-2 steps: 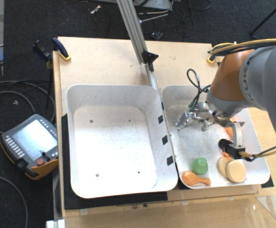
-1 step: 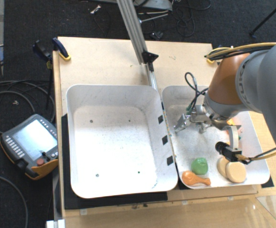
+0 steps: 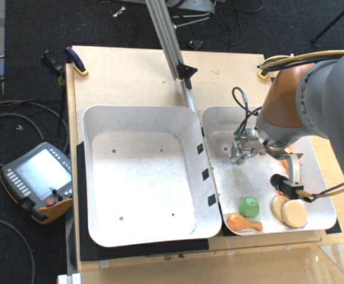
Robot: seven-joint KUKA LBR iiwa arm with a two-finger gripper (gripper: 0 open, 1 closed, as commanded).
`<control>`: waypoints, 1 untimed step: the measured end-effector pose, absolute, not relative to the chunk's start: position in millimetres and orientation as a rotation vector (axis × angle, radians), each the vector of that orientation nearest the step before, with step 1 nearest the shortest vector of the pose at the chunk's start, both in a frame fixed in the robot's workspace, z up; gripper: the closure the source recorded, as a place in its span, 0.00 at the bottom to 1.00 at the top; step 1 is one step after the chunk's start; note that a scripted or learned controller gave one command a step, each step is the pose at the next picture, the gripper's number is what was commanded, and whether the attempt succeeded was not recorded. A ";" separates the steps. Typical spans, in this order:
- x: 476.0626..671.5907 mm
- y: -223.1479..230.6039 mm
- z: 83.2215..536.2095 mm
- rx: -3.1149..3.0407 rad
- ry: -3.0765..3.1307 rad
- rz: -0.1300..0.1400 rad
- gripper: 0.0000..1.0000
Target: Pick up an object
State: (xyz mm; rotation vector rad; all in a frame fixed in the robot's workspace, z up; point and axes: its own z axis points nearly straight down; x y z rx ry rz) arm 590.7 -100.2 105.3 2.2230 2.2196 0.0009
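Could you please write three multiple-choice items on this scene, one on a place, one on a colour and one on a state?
1. Where does the green object lie?
A. left bin
B. right bin
C. bare bench

2. What colour is the spoon-shaped object beside it?
A. blue
B. orange
C. black

3. How does the gripper stand?
A. low inside the right bin, apart from the objects
B. above the left bin
C. outside both bins

Answers: 1 B, it sits near the right bin's front edge. 2 B, it is plainly orange. 3 A, it hangs over that bin's bare floor.
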 end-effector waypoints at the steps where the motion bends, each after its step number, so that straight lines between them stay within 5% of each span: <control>1: 588.5 -109.2 163.5 2.221 2.216 0.004 1.00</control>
